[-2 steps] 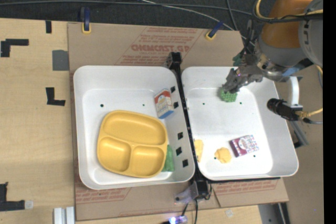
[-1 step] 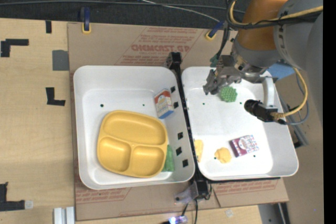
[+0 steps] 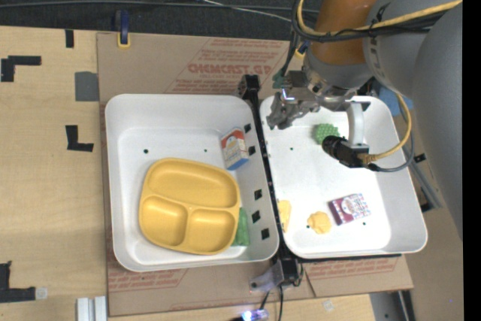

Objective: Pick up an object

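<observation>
The arm (image 3: 421, 34) is cut off by the top and right edges. The yellow plate (image 3: 188, 205) covers most of a green thing (image 3: 242, 228). The small purple packet (image 3: 348, 208) has print too small to read.

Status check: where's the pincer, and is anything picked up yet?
Pincer over right bin's far-left corner, nothing seen in it. Green object nearest, beside it. Yellow tray in left bin.

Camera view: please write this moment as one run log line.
gripper: over right bin far-left corner, holds nothing seen | green object: beside it | yellow tray: left bin
</observation>
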Available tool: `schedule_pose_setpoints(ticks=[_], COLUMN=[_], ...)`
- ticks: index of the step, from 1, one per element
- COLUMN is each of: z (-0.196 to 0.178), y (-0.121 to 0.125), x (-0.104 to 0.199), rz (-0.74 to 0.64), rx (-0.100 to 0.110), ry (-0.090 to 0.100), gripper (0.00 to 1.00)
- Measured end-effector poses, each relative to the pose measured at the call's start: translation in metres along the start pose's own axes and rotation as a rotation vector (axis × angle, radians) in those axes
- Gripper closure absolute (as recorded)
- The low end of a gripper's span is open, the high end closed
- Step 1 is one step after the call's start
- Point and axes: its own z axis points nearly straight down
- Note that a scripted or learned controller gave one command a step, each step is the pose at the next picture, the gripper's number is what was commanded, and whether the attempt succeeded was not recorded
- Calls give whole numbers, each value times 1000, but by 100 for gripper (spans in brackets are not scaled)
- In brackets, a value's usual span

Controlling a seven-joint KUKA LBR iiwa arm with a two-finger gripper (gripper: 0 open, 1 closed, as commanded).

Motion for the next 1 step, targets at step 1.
schedule_pose_setpoints(ticks=[1], z=[-3], y=[14], x=[46], rz=[0], rx=[-1], ry=[0], gripper=[100])
